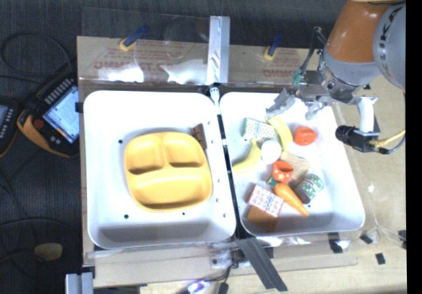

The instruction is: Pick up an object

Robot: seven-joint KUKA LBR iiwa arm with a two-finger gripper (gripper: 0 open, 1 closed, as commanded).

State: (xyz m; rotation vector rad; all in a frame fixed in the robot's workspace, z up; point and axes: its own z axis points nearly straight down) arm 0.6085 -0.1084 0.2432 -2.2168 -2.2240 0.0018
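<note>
The red tomato (304,134), near the right bin's (349,210) far wall, looks light, smooth and rounded, likely slippery; best pinched across its middle; the gripper (298,103) hangs just above, fingers spread and empty; a banana (283,131) lies beside it.

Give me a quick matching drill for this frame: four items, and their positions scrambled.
Items:
1 yellow tray
2 tomato
3 carrot
4 gripper

Places:
A above the right bin's far edge
B left bin
C right bin, far right side
D right bin, near side, beside the printed carton

Pairs: 1-B, 2-C, 3-D, 4-A
</note>
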